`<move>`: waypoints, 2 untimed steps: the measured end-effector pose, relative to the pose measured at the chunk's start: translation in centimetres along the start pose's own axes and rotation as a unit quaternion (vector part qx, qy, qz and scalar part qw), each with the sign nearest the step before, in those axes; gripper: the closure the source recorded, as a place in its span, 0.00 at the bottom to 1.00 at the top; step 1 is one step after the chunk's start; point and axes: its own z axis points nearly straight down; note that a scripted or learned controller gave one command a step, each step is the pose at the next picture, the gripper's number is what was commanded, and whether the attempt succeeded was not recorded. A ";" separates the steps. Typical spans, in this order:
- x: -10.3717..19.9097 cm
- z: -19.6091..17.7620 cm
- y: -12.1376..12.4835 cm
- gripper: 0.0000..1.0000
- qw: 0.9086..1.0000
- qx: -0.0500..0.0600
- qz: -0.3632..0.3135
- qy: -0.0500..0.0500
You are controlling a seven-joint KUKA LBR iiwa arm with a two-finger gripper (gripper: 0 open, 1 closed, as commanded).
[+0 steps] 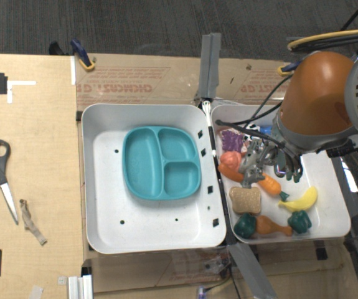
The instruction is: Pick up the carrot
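1. Cardboard-covered worktop (pixel 29 167) carries two bins; the carrot (pixel 269 185) lies mid right bin (pixel 334 226).
2. Whether the hand (pixel 253 167), just above the carrot's left end, is open or closed, I cannot tell.
3. Crowding risk: bread (pixel 245 200) and banana (pixel 300 199) lie close, so the hand may snag them.

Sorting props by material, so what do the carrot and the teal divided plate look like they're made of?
Carrot: probably moulded plastic toy, from its smooth, even orange surface and green end. Teal plate: likely matte plastic, one flat colour with rounded moulded compartments.
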 end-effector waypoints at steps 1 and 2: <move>-0.5 -10.2 -6.1 1.00 1.000 0.000 0.008 0.000; -0.5 -10.2 -6.0 0.00 1.000 0.000 0.008 0.000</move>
